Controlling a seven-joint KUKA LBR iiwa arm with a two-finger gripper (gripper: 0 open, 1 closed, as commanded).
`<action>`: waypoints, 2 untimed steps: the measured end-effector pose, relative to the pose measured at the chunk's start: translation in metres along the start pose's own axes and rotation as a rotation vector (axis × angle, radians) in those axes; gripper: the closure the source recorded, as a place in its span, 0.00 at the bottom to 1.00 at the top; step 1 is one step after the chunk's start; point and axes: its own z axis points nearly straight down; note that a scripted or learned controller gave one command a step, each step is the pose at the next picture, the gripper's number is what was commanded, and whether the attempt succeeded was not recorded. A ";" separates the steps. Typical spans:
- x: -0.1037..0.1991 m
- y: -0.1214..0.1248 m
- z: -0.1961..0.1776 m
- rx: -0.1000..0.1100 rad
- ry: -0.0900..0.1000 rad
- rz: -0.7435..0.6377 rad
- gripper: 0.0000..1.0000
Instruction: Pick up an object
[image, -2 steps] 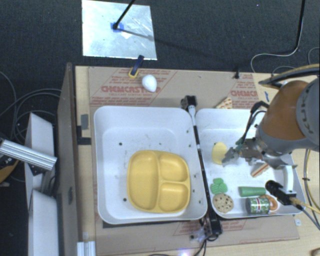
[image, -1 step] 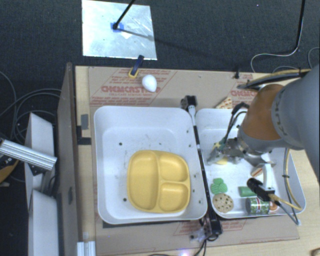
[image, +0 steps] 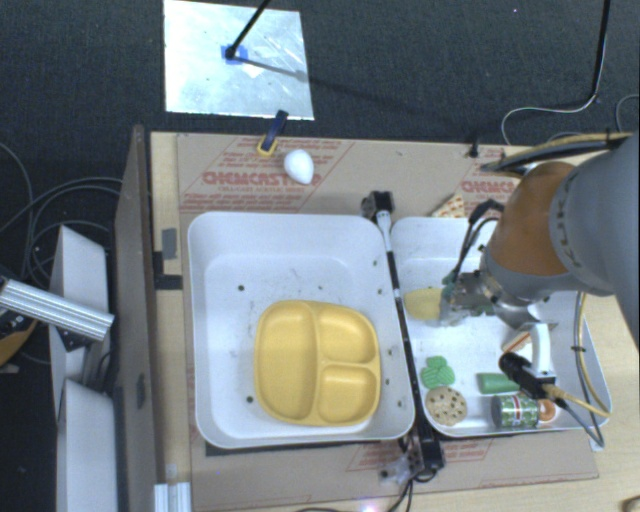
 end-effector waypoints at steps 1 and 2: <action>0.071 -0.004 -0.094 -0.003 0.001 -0.005 1.00; 0.046 0.022 -0.107 -0.003 -0.001 0.004 1.00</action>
